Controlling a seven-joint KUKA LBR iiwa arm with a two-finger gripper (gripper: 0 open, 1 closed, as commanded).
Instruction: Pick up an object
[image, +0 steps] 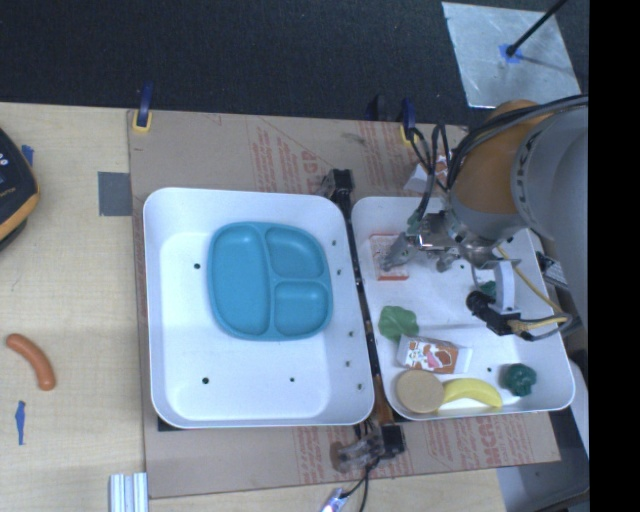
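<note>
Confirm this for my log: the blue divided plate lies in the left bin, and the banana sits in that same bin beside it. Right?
Not quite. The blue plate does lie in the left bin, but the banana sits in the right bin, near its front edge beside a tan disc. The camera view shows it.

You are looking down on the table (70, 290) with two white bins side by side. The left bin (175, 380) holds a blue divided plate (268, 280). In the right bin (552, 395) you see a green piece (398, 321), a small carton (432, 354), a tan disc (419, 391) touching a banana (472, 394), and a dark green piece (518, 378). The gripper (432, 246) hangs over the bin's far part. A sausage (32, 360) lies on the table at far left.
</note>
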